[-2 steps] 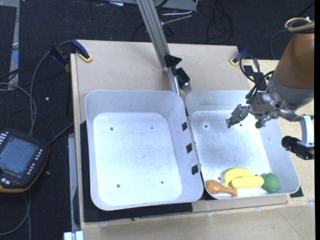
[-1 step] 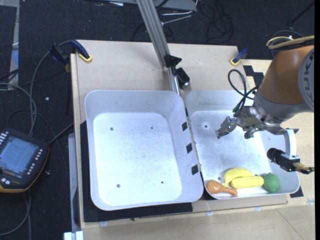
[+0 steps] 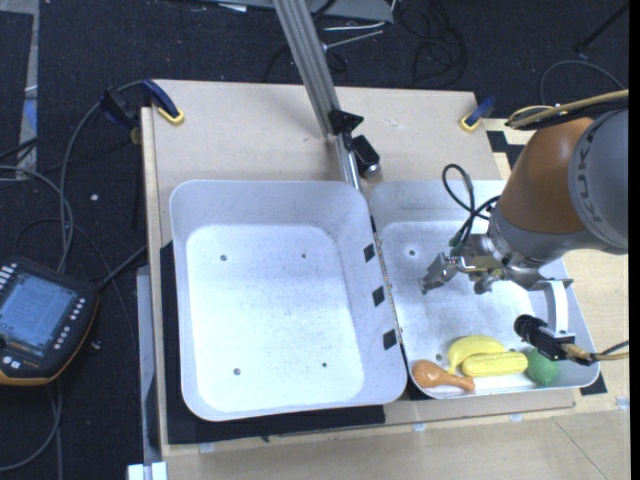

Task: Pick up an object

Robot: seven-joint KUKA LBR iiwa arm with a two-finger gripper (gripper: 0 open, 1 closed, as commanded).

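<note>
My gripper (image 3: pixel 460 278) hangs over the middle of the right bin (image 3: pixel 415 238), open, with nothing between its two fingers (image 3: pixel 436 274). The objects lie in a cluster at the bin's front edge, below the gripper and apart from it. They are a yellow banana (image 3: pixel 474 346), a yellow corn cob (image 3: pixel 494 364) just in front of it, a green round piece (image 3: pixel 544 370) to their right, and an orange pear-shaped piece (image 3: pixel 438 374) at the front left corner.
The left bin (image 3: pixel 190 208) adjoins the right one along a raised shared rim (image 3: pixel 385 298). A slanted metal pole (image 3: pixel 312 58) rises from behind the bins. Clamps sit at the bench's back corners (image 3: pixel 160 103).
</note>
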